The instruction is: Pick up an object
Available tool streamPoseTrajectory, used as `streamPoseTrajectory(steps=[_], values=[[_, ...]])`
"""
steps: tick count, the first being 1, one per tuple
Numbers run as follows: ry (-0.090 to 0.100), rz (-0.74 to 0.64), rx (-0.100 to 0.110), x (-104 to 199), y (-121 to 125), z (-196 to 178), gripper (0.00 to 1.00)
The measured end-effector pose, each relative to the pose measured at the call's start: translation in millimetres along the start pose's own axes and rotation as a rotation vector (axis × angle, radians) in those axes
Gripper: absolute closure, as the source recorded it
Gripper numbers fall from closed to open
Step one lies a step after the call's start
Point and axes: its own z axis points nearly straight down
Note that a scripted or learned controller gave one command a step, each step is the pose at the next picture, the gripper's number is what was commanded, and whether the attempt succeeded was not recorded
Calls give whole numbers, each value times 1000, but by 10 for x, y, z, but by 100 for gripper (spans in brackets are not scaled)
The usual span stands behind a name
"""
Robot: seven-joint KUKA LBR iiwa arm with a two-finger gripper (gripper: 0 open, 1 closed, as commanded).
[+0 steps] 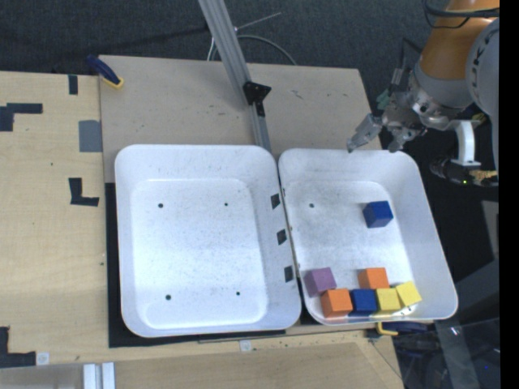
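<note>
Looking at the right bin [422,217], I favour the lone blue cube [377,213] in its middle, well apart from the cluster of blocks along the near wall. It seems light and stiff, best pinched across opposite flat faces. My tool [375,136] hangs over the bin's far rim, fingers spread, carrying nothing.

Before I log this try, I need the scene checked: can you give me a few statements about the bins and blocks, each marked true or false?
1. All the blocks lie in the right bin. True.
2. The gripper holds a blue block. False: it is above the right bin's far rim, and the lone blue block lies apart on the bin floor.
3. A purple block sits in the near row. True.
4. Two yellow blocks lie in the left bin. False: both yellow ones are in the right bin.
</note>
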Motion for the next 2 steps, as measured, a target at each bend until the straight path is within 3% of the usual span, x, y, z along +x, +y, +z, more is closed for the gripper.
streamPoseTrajectory(steps=[1,2], values=[[0,0,0,0,0,0,0],[1,4,8,-369,-104,865,0]])
